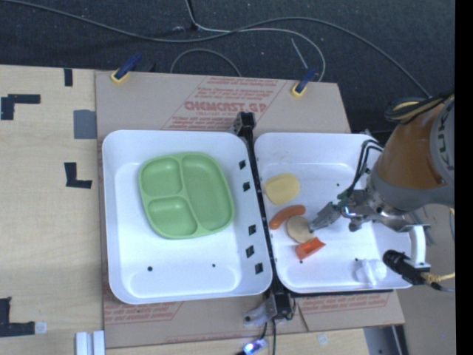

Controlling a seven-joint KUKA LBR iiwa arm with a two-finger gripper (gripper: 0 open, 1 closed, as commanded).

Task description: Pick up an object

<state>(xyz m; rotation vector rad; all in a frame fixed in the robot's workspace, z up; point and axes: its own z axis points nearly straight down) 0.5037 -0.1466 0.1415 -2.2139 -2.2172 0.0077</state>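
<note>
A: Starting nearest the camera. A small white lump (367, 272) is lying at the front of the right bin (325, 283), near the corner; too pale against the bin to identify.

B: And the pickable pieces?

A: Clustered by the divider, just behind that. An orange-red wedge (310, 248) is sitting lowest, a tan round piece (298, 231) is touching it above, an orange sausage-shaped piece (286, 216) is lying just behind, and a yellow rounded piece (281, 188) is farthest back. They look like toy foods.

B: Gripper?

A: The gripper (323, 218) is reaching in from the right, its tip hanging just beside the tan piece. I'm judging it is lining up on that cluster. Whether its pincer is apart or together, I cannot tell; the fingers are blurring into one dark-grey shape. Nothing is showing between them.

B: The arm?

A: The orange-banded wrist (414, 161) is covering the bin's right wall and is cut off at the frame edge.

B: The other bin?

A: The left bin (118, 220) is holding a green divided plate (186, 194), lying flat, well apart from the gripper.
</note>
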